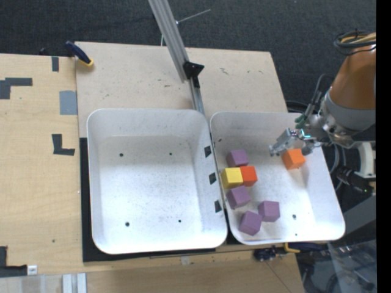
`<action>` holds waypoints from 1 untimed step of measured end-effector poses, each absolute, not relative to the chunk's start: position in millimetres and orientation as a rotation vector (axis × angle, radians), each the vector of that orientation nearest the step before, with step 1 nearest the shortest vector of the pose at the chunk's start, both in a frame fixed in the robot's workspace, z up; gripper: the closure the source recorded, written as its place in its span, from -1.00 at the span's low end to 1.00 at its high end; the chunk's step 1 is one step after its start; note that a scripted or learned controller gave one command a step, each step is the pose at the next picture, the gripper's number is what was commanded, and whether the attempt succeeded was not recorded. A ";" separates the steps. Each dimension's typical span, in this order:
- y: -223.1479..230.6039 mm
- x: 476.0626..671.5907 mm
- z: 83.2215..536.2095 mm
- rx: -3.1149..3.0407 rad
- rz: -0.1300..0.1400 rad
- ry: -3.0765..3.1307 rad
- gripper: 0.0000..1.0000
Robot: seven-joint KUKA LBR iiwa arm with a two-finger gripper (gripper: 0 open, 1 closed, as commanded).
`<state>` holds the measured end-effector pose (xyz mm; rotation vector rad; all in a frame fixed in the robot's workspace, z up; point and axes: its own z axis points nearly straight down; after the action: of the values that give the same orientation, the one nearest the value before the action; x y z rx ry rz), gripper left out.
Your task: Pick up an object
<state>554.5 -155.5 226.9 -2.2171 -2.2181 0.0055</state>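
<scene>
Dark carpet surrounds a pale wooden tabletop that carries two shallow white bins side by side, the left bin and the right bin. Grey and black tape patches sit on the wood left of the left bin, and a blue and yellow clamp lies beyond that bin's far left corner. A slanted aluminium bar runs from the top of the view down to the seam between the bins. No brand, label or readable writing can be made out anywhere.

Everything below is placed against the yellow cube, which sits near the right bin's left wall. An orange-red cube touches its right side. A purple cube lies just behind it, another purple cube just in front. Farther to the front lie two more purple cubes, one nearest the front rim and one to its right.

Well to the right of the yellow cube and slightly behind it, the pincer hangs over the right bin, its arm reaching in from the right. An orange cube sits directly at the pincer's tips. Whether the cube is gripped or merely beneath the tips cannot be told, nor how wide the pincer stands.
</scene>
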 end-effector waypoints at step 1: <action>-155.5 555.5 229.6 -2.219 0.001 -2.223 -1.00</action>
<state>555.5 -155.5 229.6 -2.2187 -2.2225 0.0014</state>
